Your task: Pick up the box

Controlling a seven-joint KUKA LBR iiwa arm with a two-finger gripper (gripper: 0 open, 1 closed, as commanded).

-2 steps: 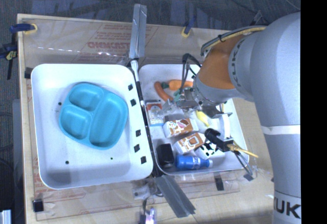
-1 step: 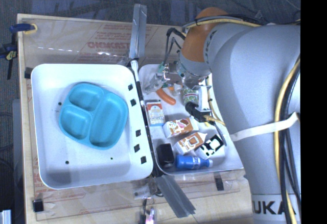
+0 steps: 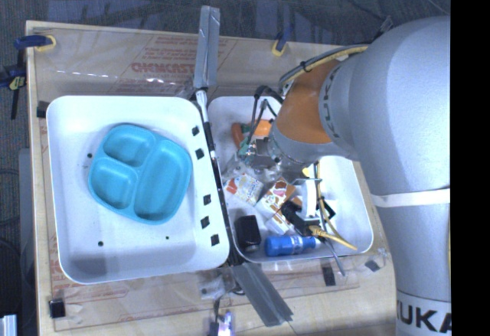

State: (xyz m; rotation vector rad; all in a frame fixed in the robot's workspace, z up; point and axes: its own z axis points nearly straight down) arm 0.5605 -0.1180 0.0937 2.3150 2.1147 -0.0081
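Box (image 3: 274, 197), small printed carton, lying flat among clutter about the middle of the right bin (image 3: 360, 197)

Nearest in that bin: blue bottle (image 3: 291, 244) on its side by the near wall, with black block (image 3: 246, 231) just left of it. Thin yellow-tipped tools (image 3: 333, 235) crossing to the right of the bottle.

Next back: the carton itself, touching or overlapping a second printed packet (image 3: 248, 189) on its left and some dark bits on its right. Cannot tell which piece lies on top.

Probably light and fairly stiff, being cardboard, though likely to dent under a hard squeeze. Glossy print suggests a somewhat slippery face. Best taken across the two long edges, from above, where the sides look free. Risks catching the neighbouring packet otherwise, or tipping if pinched at a corner.

Farther back: gripper (image 3: 256, 151), hanging just beyond the carton and low over the bin, largely hidden beneath the orange-banded wrist (image 3: 302, 116). Cannot tell whether spread, closed or pinching anything. Looks to be apart from the carton, not on it.

Beyond the gripper: orange object (image 3: 262, 128) near the far wall.

Off to the left: left bin (image 3: 69, 250), holding a blue compartment tray (image 3: 142, 172), well apart from the carton
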